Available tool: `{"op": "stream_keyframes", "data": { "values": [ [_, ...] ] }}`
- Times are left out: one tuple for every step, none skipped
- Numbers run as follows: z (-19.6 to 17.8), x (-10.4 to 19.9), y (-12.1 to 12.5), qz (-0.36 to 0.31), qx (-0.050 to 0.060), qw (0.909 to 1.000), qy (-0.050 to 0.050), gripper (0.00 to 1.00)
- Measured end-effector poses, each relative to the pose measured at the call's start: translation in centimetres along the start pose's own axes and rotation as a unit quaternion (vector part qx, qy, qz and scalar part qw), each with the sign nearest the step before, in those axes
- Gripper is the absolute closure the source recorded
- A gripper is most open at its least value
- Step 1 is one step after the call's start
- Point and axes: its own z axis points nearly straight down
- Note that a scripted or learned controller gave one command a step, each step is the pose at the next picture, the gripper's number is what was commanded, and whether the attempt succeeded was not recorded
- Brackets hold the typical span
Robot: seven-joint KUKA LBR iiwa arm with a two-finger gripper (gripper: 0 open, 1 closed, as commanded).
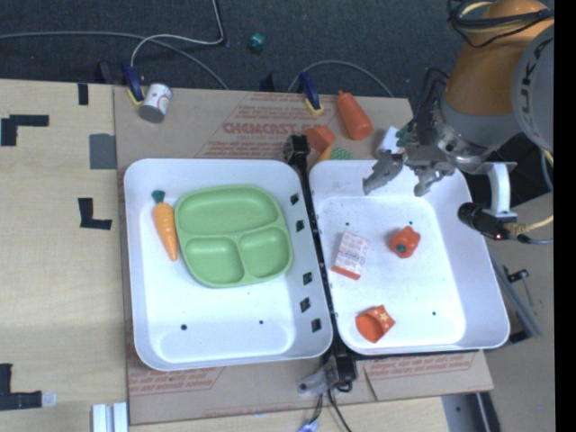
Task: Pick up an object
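Claw: the claw (400,176) is hanging over the far edge of the right bin (468,327), its two fingers (378,176) spreading well apart and gripping nothing.
Arm: the grey arm (504,70) with its orange band is reaching in from the bench's right side.
Right bin: an orange pepper-like toy (404,241) is lying near the middle, just below the claw but apart from it; a small red-and-white packet (350,255) is sitting toward the bin's left edge; an orange block (374,322) is resting near the front edge.
Left bin: a green divided plate (236,235) is taking up the middle of the left bin (216,345), with a toy carrot (165,226) lying just beside its left rim.
Bench, far edge: an orange bottle-shaped toy (354,115) and a small can (156,101) are lying outside the bins.
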Motion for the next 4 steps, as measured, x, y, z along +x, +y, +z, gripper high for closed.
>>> {"op": "stream_keyframes", "data": {
  "values": [
    [11.3,-4.4,-0.2,0.001,0.002,1.0000,0.000,0.00],
    [17.1,-9.3,-0.8,0.001,-0.001,1.0000,-0.001,0.00],
    [17.1,-3.7,-2.6,0.003,-0.003,1.0000,-0.005,0.00],
    [16.1,-3.3,-2.5,0.001,-0.004,1.0000,-0.002,1.00]
  ]
}}
